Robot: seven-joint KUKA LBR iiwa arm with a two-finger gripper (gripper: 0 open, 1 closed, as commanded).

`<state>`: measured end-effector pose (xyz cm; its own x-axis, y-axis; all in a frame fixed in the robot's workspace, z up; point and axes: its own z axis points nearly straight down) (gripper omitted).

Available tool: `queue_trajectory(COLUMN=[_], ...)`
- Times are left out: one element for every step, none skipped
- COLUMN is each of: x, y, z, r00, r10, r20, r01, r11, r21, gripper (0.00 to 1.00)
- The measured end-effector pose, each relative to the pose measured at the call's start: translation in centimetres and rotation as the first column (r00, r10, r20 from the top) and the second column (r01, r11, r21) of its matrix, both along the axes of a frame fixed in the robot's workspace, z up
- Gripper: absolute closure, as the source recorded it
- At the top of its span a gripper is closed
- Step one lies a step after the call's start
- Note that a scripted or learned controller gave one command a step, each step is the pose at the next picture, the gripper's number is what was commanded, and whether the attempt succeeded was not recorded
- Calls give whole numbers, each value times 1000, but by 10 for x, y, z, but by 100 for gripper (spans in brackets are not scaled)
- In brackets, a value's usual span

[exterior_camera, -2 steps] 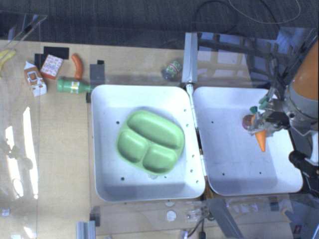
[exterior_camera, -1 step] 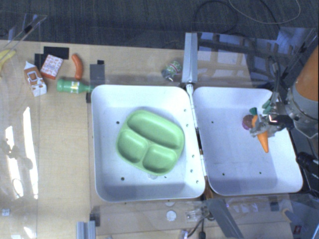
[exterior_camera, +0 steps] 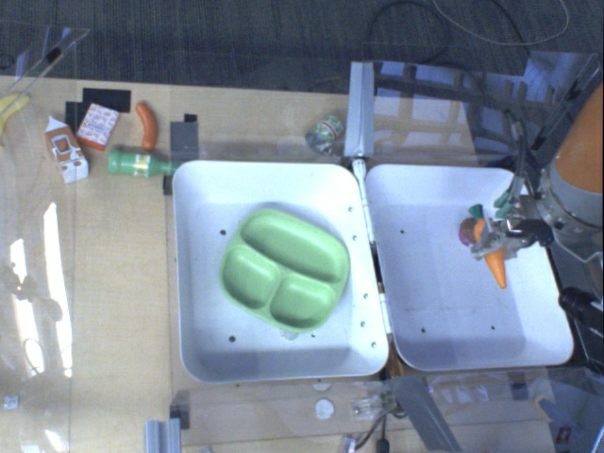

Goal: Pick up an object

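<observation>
An orange toy carrot [exterior_camera: 497, 266] lies in the right white bin [exterior_camera: 444, 338], near its right wall. Just to its upper left is a small purple-red toy [exterior_camera: 468, 233] with a bit of green at its top. My gripper [exterior_camera: 510, 230] hangs directly over the carrot's upper end, reaching in from the right below the grey and orange wrist [exterior_camera: 576, 173]. The gripper body covers the top of the carrot, and I cannot tell whether it touches the carrot.
The left bin [exterior_camera: 198, 338] holds a green divided tray [exterior_camera: 285, 267]. On the bench at upper left lie a green bottle [exterior_camera: 138, 164], a sausage toy [exterior_camera: 145, 125] and small cartons [exterior_camera: 66, 149]. A metal post [exterior_camera: 360, 111] stands between the bins at the back.
</observation>
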<state>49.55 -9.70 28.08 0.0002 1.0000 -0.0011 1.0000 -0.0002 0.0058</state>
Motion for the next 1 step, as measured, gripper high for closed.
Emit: queue_trajectory(x=[0], y=[0], z=[0], r00=[1000], r10=[0], r20=[0], r01=[0], r11=[1000], r21=[0], gripper=[0])
